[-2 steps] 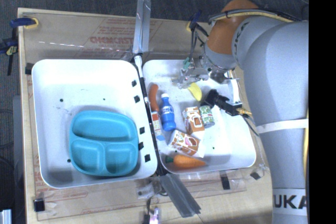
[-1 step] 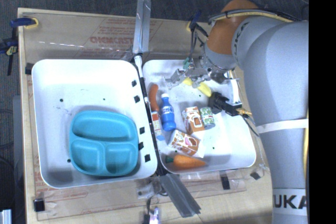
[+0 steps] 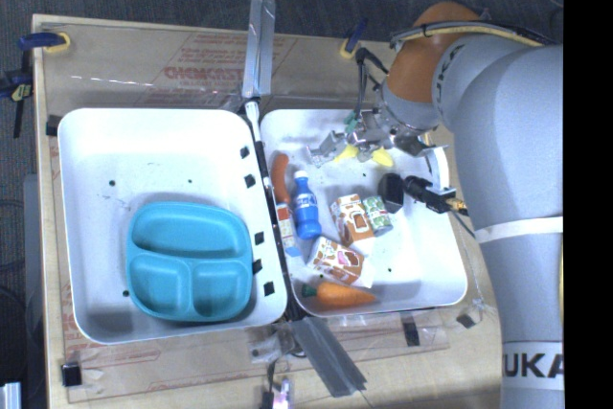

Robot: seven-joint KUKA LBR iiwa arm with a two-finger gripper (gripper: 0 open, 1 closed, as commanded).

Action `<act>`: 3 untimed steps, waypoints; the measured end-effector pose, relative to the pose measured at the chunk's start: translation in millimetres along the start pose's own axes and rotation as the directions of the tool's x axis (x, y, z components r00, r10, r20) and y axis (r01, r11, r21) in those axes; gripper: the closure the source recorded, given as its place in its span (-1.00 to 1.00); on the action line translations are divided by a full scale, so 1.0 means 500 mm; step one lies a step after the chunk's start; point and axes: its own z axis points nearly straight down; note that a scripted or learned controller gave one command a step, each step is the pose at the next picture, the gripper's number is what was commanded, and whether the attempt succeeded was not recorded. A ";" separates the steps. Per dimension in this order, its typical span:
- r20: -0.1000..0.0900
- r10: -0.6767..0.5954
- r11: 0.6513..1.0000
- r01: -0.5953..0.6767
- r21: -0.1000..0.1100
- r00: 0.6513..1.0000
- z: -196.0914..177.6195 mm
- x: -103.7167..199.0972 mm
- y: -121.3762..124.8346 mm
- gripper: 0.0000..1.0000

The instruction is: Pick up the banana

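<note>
Nearest the camera, the carrot (image 3: 342, 296) lies along the near wall of the right bin (image 3: 436, 275), with a printed carton (image 3: 337, 261) just beyond it. A second carton (image 3: 361, 216) sits a little farther in, beside the blue bottle (image 3: 305, 205) and the sausage (image 3: 280, 177), which lies against the bin's left wall. The left bin (image 3: 91, 148) holds a blue tray (image 3: 190, 260).

At the far end of the right bin the gripper (image 3: 352, 141) hangs low over the banana (image 3: 372, 152), of which just small yellow patches peek out from under the metal. The step in hand looks like the grasp itself: the approach seems done, the lift not yet begun. Whether the jaws stand apart or together I cannot tell (the wrist and cabling crowd that spot).

The banana lies near the far wall, well apart from the other items, and reads as a smooth, curved yellow piece. The next move, I judge, calls for a firm close across its narrow width, then a straight lift clear of the wall.
</note>
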 end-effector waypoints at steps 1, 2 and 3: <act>0.004 0.002 1.000 -0.002 -0.010 1.000 -0.134 -0.003 0.001 -1.00; 0.012 -0.033 0.999 0.034 -0.024 0.999 -0.015 -0.004 0.012 -1.00; 0.014 -0.075 0.997 0.075 -0.021 0.997 -0.015 -0.005 0.011 -1.00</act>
